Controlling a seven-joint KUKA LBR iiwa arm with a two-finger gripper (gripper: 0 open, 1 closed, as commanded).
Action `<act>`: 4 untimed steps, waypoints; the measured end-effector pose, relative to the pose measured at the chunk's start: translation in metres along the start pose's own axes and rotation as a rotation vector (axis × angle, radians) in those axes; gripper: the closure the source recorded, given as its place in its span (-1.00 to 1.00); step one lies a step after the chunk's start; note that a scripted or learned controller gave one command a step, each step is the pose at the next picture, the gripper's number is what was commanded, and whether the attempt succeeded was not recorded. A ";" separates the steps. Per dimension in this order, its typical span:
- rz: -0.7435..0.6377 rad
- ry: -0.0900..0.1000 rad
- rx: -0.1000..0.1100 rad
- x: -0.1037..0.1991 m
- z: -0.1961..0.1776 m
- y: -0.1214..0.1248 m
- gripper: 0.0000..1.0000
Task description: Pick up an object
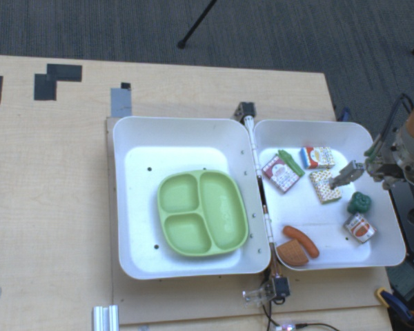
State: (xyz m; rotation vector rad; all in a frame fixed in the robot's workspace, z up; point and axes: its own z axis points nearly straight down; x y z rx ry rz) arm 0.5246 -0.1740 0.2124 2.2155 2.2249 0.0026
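The right bin [383, 257] holds several small items. A red and white packet [281, 174] lies beside a green pod [288, 161], with a blue and red box [318, 157] further right. A tan patterned box [324, 186] sits mid-bin. My gripper [346, 175] reaches in from the right edge, low over the bin, its tip just right of the tan box. A dark green lump [359, 202] and a red can [359, 229] lie below it. An orange sausage [301, 240] and a brown bun [292, 254] rest at the bin's front edge.
The left bin [134, 143] carries a light green divided plate [203, 213]. A metal divider [257, 178] runs between the two bins. The arm's body [407, 154] hangs over the right bin's right rim. Bare wooden bench [48, 185] spreads to the left.
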 end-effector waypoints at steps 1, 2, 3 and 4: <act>0.001 -0.001 -0.003 0.006 0.108 -0.018 -1.00; 0.001 0.000 -0.002 0.058 0.127 -0.037 -1.00; 0.000 -0.001 -0.009 0.058 0.115 -0.034 1.00; 0.000 0.001 -0.002 0.118 0.027 -0.036 1.00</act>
